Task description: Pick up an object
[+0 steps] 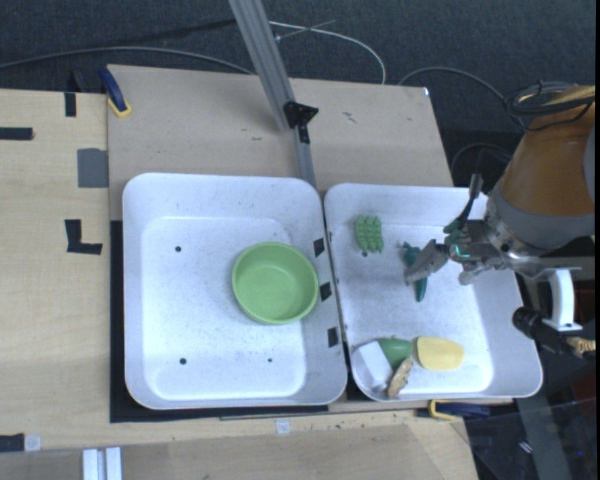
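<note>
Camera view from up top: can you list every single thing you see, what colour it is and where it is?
bins: two, white, side by side on the bench
bowl: one, green, in the left bin, toward its right side
bumpy block: one, green, upper left part of the right bin
yellow object: one, yellow, rounded, near the front of the right bin
green object: one, green, just left of the yellow one
pale object: one, white, front left corner of the right bin
metal pole: one, grey, slanting over the bench behind the bins
clamp: one, blue and yellow, bench's back left
arm: one, grey and orange, at the right
gripper: one, dark, over the right bin
</note>
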